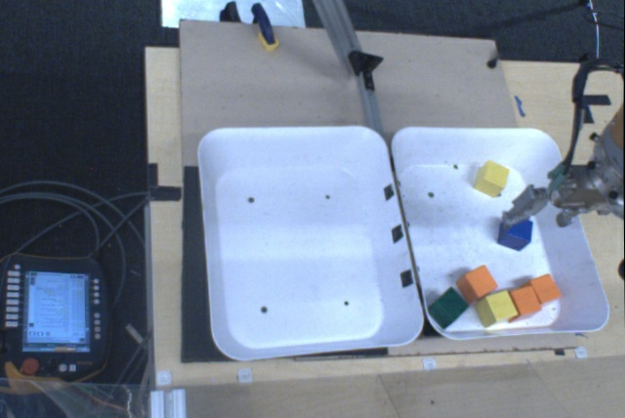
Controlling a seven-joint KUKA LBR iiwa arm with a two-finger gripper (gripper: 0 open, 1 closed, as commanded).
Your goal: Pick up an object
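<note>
Overhead slanted view of the bench with two shallow white bins side by side. The right bin [459,147] holds seven small blocks. The blue cube [516,233], a small solid block of deep blue with a lighter top face, lies on the bin floor toward the 3 o'clock side of the bin, well apart from the other blocks. The gripper [522,203], a grey metal assembly entering from 3 o'clock, sits just above and beside this cube; one finger [520,202] slants down toward 8 o'clock and ends touching or nearly touching the cube's top edge. The cube thus lies at about 6 o'clock from the fingertip. Whether the fingers are spread or closed cannot be told from this angle, and no block is seen between them.

A yellow cube [491,178] lies at 11 o'clock from the blue cube, near the bin's far wall. At the bin's 6 o'clock end a cluster of five blocks rests together: a green cube [448,307] at the left, an orange cube [477,282] just beside it, a second yellow cube [496,308] touching that orange one, and two more orange cubes [535,294] close against the near-right corner.

The left bin [293,240] shows its bare white floor with four dark spots. A teach pendant [54,313] with a lit screen lies at 9 o'clock, off the bench.
</note>
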